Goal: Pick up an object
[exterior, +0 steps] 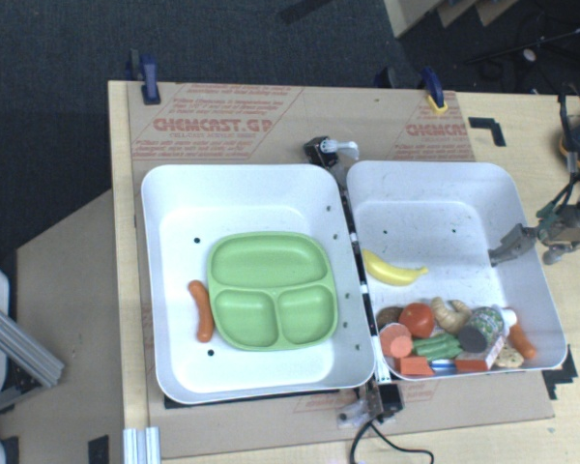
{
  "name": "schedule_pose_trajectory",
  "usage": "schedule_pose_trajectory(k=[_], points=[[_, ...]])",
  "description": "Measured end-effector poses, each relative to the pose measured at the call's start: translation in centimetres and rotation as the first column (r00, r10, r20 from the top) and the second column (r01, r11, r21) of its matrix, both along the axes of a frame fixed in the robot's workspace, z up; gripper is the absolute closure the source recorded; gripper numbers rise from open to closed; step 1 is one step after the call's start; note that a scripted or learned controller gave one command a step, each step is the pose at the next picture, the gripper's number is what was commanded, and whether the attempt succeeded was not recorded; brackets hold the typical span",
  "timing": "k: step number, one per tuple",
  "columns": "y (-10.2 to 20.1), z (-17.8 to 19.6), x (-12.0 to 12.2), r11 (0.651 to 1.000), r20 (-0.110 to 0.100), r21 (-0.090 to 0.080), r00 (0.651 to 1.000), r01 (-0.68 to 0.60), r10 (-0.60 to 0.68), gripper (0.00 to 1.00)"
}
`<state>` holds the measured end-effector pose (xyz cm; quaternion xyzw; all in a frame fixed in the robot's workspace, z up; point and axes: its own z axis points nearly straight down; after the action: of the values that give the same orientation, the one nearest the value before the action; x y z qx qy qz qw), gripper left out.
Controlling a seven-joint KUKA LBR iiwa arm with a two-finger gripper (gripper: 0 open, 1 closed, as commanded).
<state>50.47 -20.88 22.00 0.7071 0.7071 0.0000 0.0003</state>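
From the fixed overhead camera view, the grey two-finger gripper (510, 244) sits at the right white bin's (435, 187) right wall; whether it is released or clenched, I cannot tell. The yellow plastic banana (393, 271) lies left of it, long axis roughly crosswise.

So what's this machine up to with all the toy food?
A robot arm reaches in from the right, its gripper hovering at the right rim of the right bin, with nothing seen in it. That bin holds a banana and a heap of toy food along its near edge. The left bin holds a green divided tray with a sausage beside it. Nothing is picked up yet.
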Motion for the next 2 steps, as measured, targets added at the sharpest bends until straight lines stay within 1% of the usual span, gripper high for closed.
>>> schedule_pose_trajectory(k=[1,2], points=[[0.0,1.1,0.1,1.0,0.003,-0.002,1.0,0.0,0.001,1.0],[4.5,4.6,-2.5,1.0,0.001,0.002,1.0,-0.005,0.005,1.0]])
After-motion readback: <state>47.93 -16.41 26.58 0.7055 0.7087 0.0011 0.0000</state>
